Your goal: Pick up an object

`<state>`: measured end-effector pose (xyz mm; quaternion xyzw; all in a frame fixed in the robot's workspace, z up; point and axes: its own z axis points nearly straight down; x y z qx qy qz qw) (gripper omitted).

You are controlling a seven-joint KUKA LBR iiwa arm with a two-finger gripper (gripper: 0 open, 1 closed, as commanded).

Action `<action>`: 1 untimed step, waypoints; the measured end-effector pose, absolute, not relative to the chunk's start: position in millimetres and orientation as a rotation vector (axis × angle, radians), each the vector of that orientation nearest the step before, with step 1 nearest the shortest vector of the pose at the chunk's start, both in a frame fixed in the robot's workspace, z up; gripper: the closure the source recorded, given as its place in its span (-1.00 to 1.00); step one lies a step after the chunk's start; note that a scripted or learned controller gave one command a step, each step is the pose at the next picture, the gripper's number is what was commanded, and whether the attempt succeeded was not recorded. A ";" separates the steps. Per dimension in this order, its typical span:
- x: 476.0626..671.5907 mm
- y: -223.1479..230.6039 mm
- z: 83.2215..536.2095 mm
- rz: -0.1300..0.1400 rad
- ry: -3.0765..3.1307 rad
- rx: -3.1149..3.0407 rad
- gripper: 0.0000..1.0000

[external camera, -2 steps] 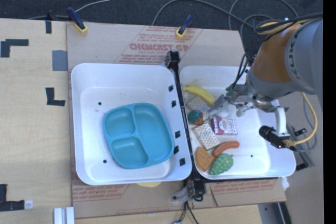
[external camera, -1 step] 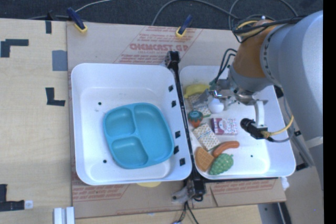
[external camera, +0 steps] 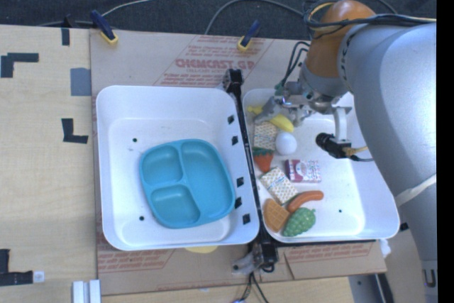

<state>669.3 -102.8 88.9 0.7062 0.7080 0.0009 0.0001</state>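
My gripper [external camera: 285,106] hangs low over the far left part of the right bin [external camera: 355,220]. Right beneath it lie a yellow toy banana [external camera: 283,123] and a white egg [external camera: 286,144]. A checked cracker [external camera: 264,134] sits just left of them. Nearer the front lie a red piece [external camera: 263,162], a pink packet [external camera: 302,170], a second cracker [external camera: 278,186], an orange sausage [external camera: 306,199], an orange wedge [external camera: 274,213] and a green bumpy toy [external camera: 299,222]. Nothing is visibly held.
The left bin [external camera: 117,152] holds a blue divided tray [external camera: 186,181]. A black divider [external camera: 241,145] with clips runs between the bins. The arm's grey body [external camera: 397,96] covers the right bin's far right side. Cables [external camera: 333,142] trail by the wrist.
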 end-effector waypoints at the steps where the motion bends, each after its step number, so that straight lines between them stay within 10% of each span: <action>1: 668.5 -100.4 99.1 -0.002 2.235 2.221 1.00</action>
